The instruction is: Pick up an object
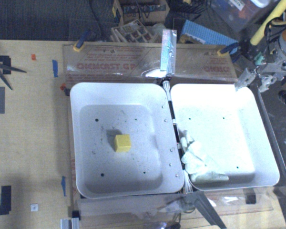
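A small yellow cube [123, 142] lies near the middle of the left bin [86, 99]. A crumpled white object [195, 159] rests in the right bin [229, 109], against its near left wall, with a pale flat piece [209, 177] beside it by the front wall. My gripper [256, 79] hangs over the far right corner of the right bin, well away from both objects. Nothing shows in its grasp.
A upright shiny strip [168, 51] stands behind the seam between the bins. A clear panel with red lettering [109, 63] lies along the back of the bins. Cables and boxes crowd the area beyond the bench. Tan bench top [24, 137] stretches to the left.
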Controlling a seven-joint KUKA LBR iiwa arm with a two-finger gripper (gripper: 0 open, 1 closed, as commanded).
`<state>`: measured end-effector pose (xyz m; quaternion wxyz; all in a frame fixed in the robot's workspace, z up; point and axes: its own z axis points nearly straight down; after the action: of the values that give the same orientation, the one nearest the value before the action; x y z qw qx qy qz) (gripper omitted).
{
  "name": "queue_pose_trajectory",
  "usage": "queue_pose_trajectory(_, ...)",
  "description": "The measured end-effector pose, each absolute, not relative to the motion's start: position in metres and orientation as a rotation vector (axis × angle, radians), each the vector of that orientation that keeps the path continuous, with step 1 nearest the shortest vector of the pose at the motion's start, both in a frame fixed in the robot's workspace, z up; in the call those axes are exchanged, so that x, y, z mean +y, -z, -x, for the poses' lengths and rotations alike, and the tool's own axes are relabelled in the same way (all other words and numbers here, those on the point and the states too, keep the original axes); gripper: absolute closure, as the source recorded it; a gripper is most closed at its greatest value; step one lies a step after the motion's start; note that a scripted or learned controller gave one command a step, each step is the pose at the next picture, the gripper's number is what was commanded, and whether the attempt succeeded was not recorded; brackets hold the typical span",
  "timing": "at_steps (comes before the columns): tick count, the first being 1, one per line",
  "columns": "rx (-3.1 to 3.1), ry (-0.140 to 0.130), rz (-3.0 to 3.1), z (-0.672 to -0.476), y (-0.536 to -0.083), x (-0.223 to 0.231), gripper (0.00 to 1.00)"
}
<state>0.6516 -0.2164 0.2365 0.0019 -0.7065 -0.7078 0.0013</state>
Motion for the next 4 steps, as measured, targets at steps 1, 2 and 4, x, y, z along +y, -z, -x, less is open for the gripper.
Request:
queue_pose_trajectory(1,-2.568,-0.002,1.803,-0.667,-0.139,-0.098,0.0)
queue_pose_trajectory(2,-2.753,-0.003,1.503,-0.667,-0.094,-0.098,0.0)
queue_pose_trajectory(4,-2.099,0.014,2.349,-0.599,-0.089,-0.11,1.0)
